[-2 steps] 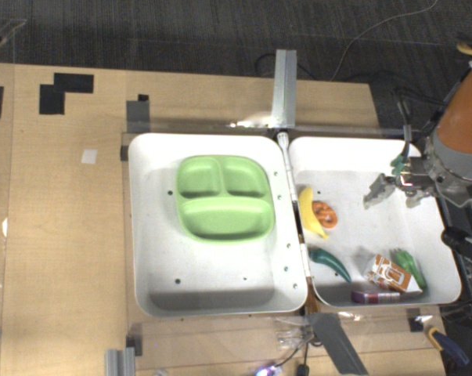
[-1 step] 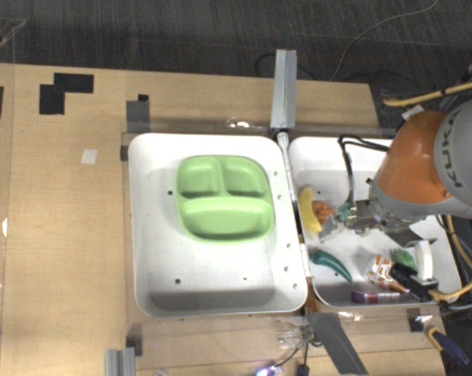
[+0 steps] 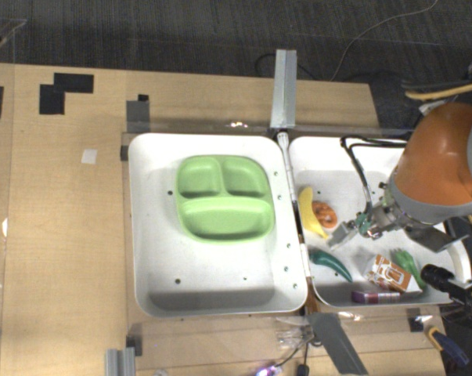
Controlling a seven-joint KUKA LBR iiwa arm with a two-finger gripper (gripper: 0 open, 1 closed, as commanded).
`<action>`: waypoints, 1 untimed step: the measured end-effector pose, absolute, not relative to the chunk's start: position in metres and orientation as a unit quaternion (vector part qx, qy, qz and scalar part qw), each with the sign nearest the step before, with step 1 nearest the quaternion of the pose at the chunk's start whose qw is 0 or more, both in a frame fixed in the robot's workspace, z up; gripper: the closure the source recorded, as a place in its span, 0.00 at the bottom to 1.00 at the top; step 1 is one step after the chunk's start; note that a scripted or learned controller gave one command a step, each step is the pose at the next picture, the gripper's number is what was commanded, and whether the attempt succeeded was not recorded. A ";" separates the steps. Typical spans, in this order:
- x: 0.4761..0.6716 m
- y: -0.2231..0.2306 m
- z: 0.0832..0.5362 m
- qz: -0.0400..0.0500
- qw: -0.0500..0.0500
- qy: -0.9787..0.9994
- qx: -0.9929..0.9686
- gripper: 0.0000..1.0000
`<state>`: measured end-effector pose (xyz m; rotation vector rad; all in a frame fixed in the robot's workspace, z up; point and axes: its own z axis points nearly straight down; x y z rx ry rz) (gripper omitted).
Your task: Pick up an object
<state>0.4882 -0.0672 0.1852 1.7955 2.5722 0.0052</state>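
The tool (image 3: 347, 232) hovers low in the right bin (image 3: 329, 157), just right of the banana (image 3: 309, 213) and the orange-brown piece beside it. Whether it is wide or narrow cannot be told, and nothing looks lifted yet, so the pick seems still to come.

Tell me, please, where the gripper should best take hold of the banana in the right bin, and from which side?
Probably at the middle of the banana, coming straight down from above. It lies flat and lengthwise by the bin's left wall, so the fingers should close across its narrow width. The orange item lies close on its right, leaving little room there.
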 end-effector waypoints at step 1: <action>0.563 -0.093 0.092 0.006 0.009 0.792 0.610 0.00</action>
